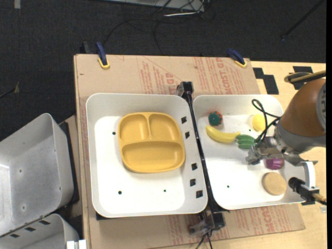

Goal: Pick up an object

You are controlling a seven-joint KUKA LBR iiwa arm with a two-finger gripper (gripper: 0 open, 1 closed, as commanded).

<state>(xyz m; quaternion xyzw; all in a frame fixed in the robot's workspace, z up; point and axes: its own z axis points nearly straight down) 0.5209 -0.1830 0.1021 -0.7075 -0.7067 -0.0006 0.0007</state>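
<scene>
The right bin (228,191) holds several small items. A yellow banana (222,135) lies beside a green piece (246,140). A small green and red item (215,119) sits near the bin's back wall, and a yellow round fruit (258,122) is further right. A purple item (274,163) and a tan round disc (273,183) lie toward the front right. My gripper (255,156) is low in this bin, just left of the purple item and below the green piece. The grey arm with its orange band (307,121) leans in from the right.
The left bin (104,191) holds a yellow divided plate (151,141). A black divider (194,139) runs between the bins. A grey container (31,175) stands off the bench at the left. Cables lie on the dark floor behind.
</scene>
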